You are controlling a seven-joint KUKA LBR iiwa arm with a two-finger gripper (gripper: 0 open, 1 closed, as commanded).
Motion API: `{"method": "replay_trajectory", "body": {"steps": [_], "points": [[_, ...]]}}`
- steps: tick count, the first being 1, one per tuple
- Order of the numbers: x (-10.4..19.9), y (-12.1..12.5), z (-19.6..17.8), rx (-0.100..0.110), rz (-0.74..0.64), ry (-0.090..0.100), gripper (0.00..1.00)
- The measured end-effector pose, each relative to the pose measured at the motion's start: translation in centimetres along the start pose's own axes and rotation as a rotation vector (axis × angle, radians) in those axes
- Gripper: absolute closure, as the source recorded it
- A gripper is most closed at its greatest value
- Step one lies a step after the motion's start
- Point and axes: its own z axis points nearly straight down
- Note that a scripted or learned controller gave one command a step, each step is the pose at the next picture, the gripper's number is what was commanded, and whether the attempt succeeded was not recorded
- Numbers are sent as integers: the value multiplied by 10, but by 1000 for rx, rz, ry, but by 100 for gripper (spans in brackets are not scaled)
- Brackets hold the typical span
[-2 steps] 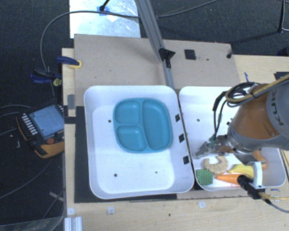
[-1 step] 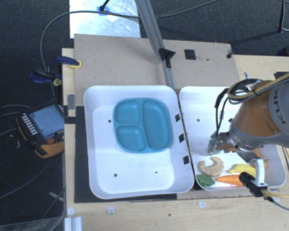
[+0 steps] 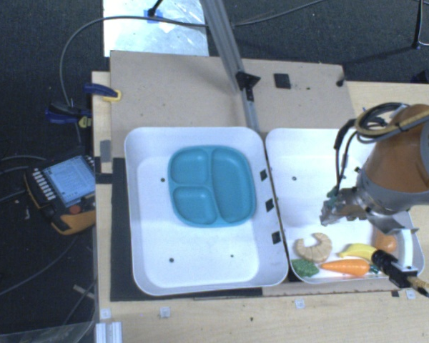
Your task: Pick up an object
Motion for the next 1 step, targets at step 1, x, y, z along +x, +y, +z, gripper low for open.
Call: {"method": "replay_trajectory", "body": {"steps": [1], "points": [[-6,2,-63,-4,-1,-1,100]]}}
